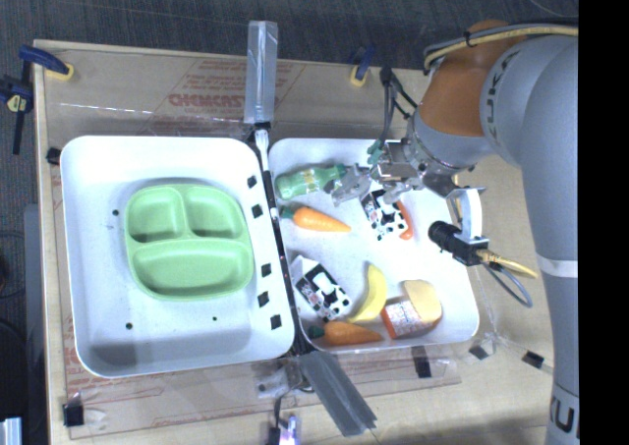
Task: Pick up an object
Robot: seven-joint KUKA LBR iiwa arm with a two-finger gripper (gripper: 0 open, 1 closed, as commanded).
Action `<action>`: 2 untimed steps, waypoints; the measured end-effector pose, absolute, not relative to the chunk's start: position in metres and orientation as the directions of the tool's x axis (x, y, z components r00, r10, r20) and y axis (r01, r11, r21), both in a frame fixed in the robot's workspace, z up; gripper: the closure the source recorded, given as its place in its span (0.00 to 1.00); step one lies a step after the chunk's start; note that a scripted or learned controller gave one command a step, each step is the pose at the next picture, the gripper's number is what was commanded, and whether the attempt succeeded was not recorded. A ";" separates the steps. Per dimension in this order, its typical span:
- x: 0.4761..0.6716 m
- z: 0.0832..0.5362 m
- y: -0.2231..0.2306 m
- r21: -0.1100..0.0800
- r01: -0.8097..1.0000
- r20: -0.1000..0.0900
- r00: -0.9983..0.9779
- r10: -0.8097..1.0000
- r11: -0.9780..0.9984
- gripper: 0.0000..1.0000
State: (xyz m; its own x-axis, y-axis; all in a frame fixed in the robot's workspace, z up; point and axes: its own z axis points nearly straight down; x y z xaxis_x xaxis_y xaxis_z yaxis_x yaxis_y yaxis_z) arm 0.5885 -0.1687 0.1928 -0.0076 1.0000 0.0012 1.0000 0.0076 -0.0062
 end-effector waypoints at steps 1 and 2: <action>0.603 0.162 -0.210 -0.004 1.000 -0.001 0.003 1.000 -0.003 0.00; 0.603 0.163 -0.210 -0.004 1.000 -0.001 0.003 1.000 -0.003 0.00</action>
